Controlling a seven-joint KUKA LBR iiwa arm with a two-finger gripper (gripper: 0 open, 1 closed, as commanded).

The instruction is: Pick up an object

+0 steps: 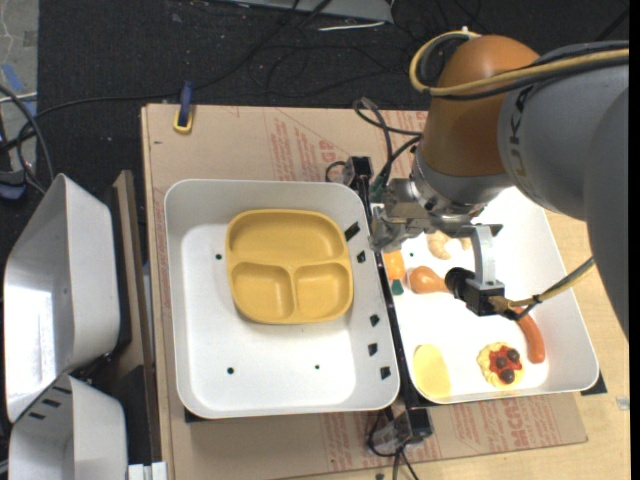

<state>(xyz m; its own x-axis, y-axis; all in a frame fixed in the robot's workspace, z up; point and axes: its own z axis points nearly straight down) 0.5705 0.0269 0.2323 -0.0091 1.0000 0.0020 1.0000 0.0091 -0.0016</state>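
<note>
My gripper (pixel 418 224) hangs under the grey and orange wrist over the upper left part of the right bin (pixel 565 268). Just below it lie a pale beige piece (pixel 441 243), an orange rounded piece (pixel 425 280) and a small orange carrot-like piece (pixel 393 265) against the bin's left wall. Further forward are a red-orange sausage (pixel 533 338), a round yellow toy with dark red spots (pixel 500 362) and a pale yellow slice (pixel 431 369). The wrist hides whatever sits directly under it.
The left bin (pixel 200 358) holds a yellow divided plate (pixel 290 265). A black bracket with a cable (pixel 472 288) hangs from the arm over the right bin. Both bins rest on a cardboard-covered bench (pixel 270 138). Grey containers (pixel 55 268) stand at the far left.
</note>
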